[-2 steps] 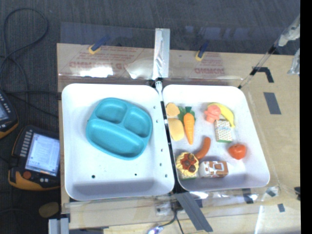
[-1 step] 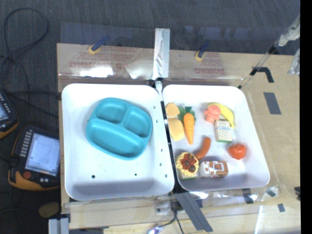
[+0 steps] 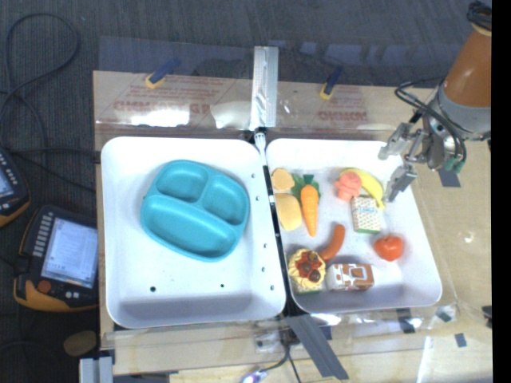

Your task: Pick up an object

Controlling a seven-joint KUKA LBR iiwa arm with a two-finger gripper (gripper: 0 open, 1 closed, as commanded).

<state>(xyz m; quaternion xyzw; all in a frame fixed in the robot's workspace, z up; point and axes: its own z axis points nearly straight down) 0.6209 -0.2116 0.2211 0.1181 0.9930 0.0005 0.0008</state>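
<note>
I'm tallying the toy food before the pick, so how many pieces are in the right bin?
9, though small ones may hide. Back row: bread roll, carrot, pink piece, banana. Middle: yellow piece, sausage, carton, tomato. Front: pizza.

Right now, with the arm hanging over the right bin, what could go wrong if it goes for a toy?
1. The end effector sits over the bin's right rim; a straight descent might clip it.
2. The banana, pink toy and small carton crowd together, so a grab may nudge neighbours.
3. The round tomato could roll away.
</note>
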